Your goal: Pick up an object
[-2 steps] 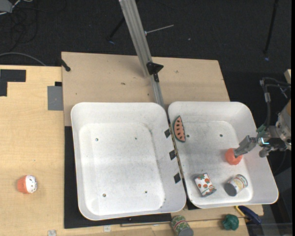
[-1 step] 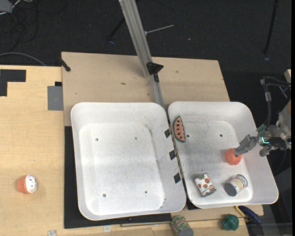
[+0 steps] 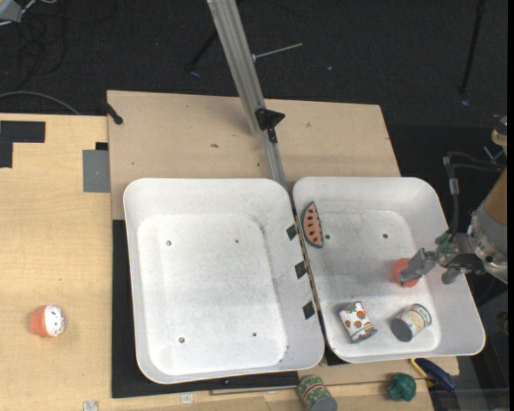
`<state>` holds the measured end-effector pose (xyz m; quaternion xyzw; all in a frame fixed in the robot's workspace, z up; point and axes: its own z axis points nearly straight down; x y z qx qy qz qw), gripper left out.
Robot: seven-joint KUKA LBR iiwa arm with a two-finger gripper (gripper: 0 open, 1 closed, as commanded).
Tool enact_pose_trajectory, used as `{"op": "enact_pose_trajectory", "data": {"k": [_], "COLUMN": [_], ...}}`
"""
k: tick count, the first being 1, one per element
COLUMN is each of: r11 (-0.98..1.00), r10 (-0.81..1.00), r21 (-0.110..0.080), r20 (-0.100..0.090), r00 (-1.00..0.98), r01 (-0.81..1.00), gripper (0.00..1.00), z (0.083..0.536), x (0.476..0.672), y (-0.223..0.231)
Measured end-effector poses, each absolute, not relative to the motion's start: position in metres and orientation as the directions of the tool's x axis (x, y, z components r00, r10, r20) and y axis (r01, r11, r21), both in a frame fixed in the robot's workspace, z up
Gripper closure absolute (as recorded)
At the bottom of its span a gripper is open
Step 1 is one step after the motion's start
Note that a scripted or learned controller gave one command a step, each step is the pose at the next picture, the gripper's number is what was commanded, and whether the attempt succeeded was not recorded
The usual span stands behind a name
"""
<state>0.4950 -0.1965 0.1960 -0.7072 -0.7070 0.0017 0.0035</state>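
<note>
Orange object (image 3: 403, 271) partly hidden behind gripper (image 3: 432, 264).

- Two bins sit side by side on the bench (image 3: 188, 135): the left bin (image 3: 146, 204) at frame centre, the right bin (image 3: 415, 191) toward the right edge.
- In the right bin, a slice-shaped toy (image 3: 313, 223) lies against its left wall.
- A round object (image 3: 403, 271) lies mid-right, touching the tool (image 3: 435, 262).
- A small box (image 3: 356, 321) and a can (image 3: 410, 322) lie side by side near the lower rim.
- A ball (image 3: 47, 321) lies at lower left of the frame, outside the bins.
</note>
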Motion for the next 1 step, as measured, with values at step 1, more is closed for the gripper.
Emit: {"op": "enact_pose_trajectory", "data": {"k": [1], "r11": [0.000], "r10": [1.000], "r21": [-0.009], "r20": [0.004], "r00": [0.000], "r01": [1.000], "gripper": [0.00], "z": [0.1319], "x": [0.4918], "y": [-0.1977]}}
